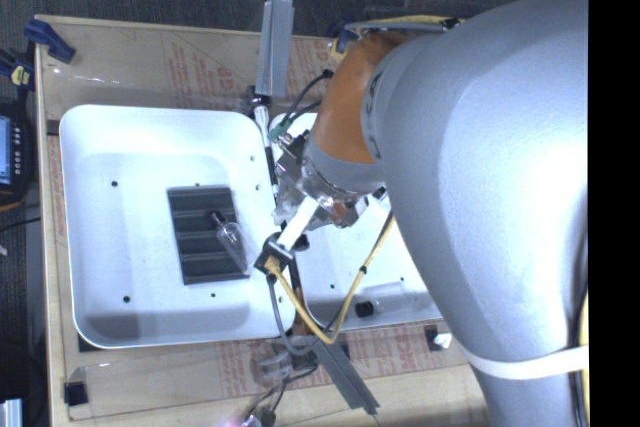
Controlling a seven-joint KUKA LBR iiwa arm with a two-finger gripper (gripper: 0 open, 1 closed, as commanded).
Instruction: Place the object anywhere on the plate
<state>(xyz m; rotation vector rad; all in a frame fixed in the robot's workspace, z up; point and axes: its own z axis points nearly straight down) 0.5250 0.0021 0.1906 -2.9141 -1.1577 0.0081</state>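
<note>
Even bright light, white bin (100, 130) glaring, image slightly soft.

We see the plate (207, 234) lying in the left bin (100, 215), with a small object (228, 235) on its right part. The arm (480, 175) reaches over the right bin (395, 300) beside it.

Glossy white plastic bin (100, 215); dark ribbed plate (205, 235).
</note>
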